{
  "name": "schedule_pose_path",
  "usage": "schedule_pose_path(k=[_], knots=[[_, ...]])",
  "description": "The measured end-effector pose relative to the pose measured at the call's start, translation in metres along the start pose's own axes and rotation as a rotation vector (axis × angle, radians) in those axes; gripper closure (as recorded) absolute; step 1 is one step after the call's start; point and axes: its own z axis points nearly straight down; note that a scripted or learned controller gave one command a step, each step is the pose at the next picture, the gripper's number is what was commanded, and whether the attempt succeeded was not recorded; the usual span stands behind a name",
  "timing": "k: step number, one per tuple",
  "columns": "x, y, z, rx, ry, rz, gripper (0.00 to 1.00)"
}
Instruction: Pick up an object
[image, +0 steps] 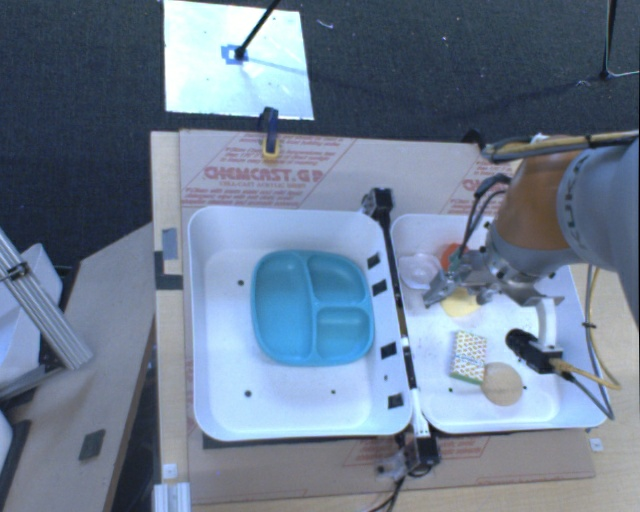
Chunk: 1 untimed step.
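Desk space in the middle of the frame is taken up by two shallow white bins set side by side. In the left bin a blue divided plate is laid flat near the centre; its long axis runs roughly left to right across the frame, slightly tilted, with the one large compartment toward the left and the two small ones stacked toward the right. The right bin is entered from the right edge of the frame by the grey arm, whose orange band is seen in the upper right. The end effector is lowered into the upper left part of the right bin; whether it is open or closed cannot be told, and nothing can be seen to be gripped. A small yellow object is found just beside and partly under it, too hidden for any axis to be judged. A clear cup is placed just to the upper left of the end effector, and an orange object is partly covered above it. Lower in the same bin a patterned block is laid with its long axis running roughly top to bottom of the frame, leaning a little to the left at its lower end. A round tan object is set just beside the block's lower right corner.
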Motion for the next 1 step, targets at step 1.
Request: schedule_pose_path(k=[1], knots=[[-0.0003,0.0009,-0.0135,-0.004,-0.001,0.001,1.00]])
